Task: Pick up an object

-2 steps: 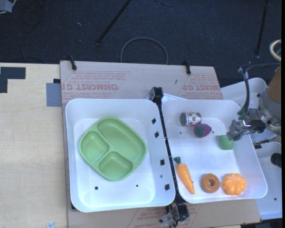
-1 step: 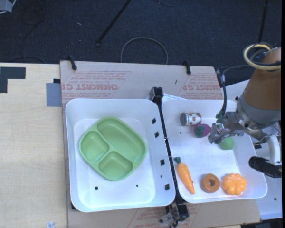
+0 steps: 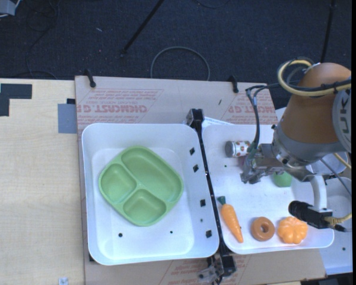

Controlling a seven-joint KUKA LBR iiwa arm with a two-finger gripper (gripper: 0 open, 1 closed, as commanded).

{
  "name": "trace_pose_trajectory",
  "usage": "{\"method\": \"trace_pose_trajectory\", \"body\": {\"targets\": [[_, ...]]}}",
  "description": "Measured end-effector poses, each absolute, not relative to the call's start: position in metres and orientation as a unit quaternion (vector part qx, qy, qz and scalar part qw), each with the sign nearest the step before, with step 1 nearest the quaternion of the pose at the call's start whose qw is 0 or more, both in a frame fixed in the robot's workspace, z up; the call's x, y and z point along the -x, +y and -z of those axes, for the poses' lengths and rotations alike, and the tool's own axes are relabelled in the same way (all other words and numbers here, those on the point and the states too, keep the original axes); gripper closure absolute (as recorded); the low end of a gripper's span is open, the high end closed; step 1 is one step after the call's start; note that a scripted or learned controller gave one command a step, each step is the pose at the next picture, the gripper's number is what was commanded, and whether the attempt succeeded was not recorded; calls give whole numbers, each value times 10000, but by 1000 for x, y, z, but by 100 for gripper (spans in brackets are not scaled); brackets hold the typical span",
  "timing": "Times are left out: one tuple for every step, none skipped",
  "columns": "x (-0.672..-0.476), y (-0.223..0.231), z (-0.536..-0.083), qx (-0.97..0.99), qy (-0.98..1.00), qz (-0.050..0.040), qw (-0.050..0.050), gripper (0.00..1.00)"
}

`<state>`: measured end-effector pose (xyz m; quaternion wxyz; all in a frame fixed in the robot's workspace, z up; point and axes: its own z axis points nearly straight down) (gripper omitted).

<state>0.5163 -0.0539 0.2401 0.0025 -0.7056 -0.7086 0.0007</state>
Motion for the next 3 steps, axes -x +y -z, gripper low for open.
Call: {"method": "trace_pose_trajectory", "body": {"targets": [[-526, -3, -228, 7059, -7083, -14, 25, 100], [-524, 41, -229, 7055, -7087, -9, 22, 100], [-518, 94, -231, 7055, -7087, -12, 20, 100]]}}
